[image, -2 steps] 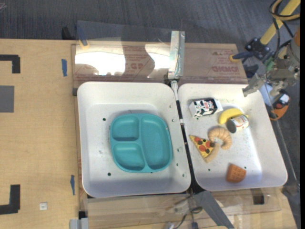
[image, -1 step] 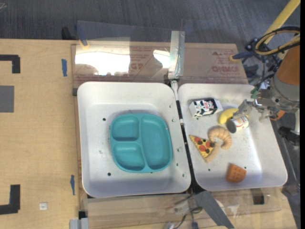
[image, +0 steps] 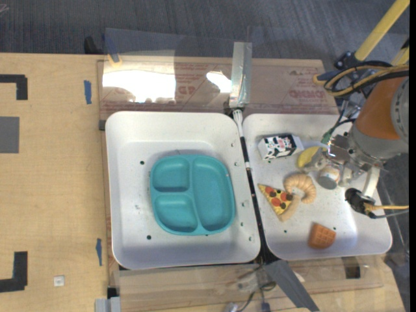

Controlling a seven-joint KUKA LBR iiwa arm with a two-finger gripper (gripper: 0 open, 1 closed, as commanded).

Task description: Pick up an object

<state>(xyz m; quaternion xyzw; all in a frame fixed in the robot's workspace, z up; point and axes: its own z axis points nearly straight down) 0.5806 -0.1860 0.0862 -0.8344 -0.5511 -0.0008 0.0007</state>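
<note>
The right bin (image: 364,239) holds a black-and-white cow-patterned box (image: 277,146), a yellow banana (image: 309,155), a tan croissant (image: 301,186), a pizza slice (image: 277,198) and an orange waffle piece (image: 322,235). My gripper (image: 328,171) hangs low over the right bin, just right of the croissant and below the banana. The wrist body hides its fingertips. I see nothing between its fingers.
The left bin (image: 123,142) holds a teal three-compartment plate (image: 193,194). A clear upright panel (image: 169,77) and a metal post (image: 240,77) stand behind the bins. Cables (image: 351,73) and a yellow bar (image: 387,21) hang at the upper right.
</note>
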